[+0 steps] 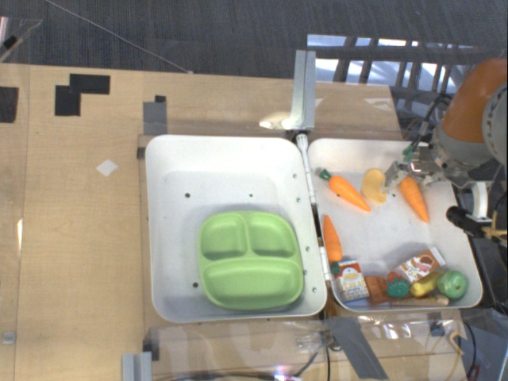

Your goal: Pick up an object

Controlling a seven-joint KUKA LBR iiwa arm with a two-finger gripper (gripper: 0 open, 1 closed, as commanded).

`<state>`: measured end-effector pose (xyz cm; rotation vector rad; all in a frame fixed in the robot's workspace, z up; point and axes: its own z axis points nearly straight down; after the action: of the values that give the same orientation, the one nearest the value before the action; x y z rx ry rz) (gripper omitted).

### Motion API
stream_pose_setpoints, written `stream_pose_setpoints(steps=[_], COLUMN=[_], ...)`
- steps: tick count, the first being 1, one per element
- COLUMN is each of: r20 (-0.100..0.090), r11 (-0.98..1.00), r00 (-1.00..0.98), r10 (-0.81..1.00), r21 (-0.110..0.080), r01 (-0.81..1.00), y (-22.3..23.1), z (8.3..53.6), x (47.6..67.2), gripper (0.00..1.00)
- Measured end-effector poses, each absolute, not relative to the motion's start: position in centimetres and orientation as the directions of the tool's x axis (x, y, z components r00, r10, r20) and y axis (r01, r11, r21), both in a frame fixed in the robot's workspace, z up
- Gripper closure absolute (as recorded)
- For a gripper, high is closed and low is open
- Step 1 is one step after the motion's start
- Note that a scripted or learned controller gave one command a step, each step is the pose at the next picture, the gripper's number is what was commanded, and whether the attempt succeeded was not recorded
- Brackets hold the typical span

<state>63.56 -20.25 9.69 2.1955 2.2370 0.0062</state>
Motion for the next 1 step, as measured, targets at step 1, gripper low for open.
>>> stream_pose_setpoints(steps=[1], r20=[-0.005], r11=[0.024], r00=[-0.024], r10=[1.000], r21=[0.014], r01=[1.000], y=[-20.16], z=[10.96], x=[63.81], gripper=[1.00])
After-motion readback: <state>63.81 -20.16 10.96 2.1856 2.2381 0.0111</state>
